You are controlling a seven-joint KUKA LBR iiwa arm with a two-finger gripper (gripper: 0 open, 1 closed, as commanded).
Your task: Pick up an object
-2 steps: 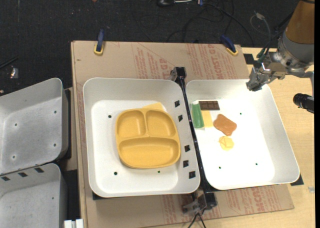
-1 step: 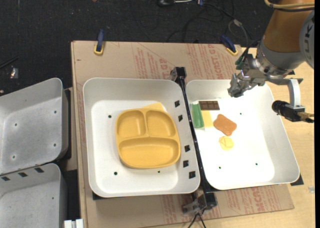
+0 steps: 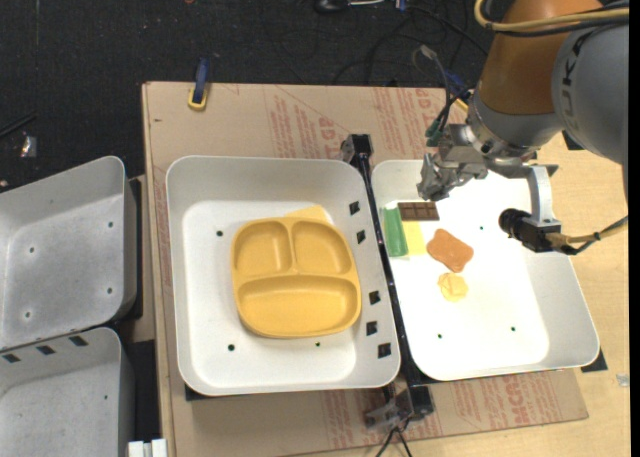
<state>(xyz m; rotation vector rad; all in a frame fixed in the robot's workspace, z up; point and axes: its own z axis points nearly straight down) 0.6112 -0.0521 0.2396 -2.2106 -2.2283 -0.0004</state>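
Gripping nothing that I can see, my gripper (image 3: 437,183) is hovering over the twelve o'clock end of the right bin (image 3: 520,350), and I cannot tell how it is set. Just toward six o'clock from it, a brown bar (image 3: 417,212) is lying, with a green block (image 3: 396,232) touching the bin's nine o'clock wall. An orange piece (image 3: 450,249) and a yellow piece (image 3: 453,287) are resting nearer the middle, while a yellow divided tray (image 3: 296,279) is sitting in the left bin (image 3: 200,345).

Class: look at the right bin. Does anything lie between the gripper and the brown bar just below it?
Nothing visible does. The gripper hangs over the right bin's far left corner, with bare bin floor between it and the brown bar. The orange piece lies beyond the bar.
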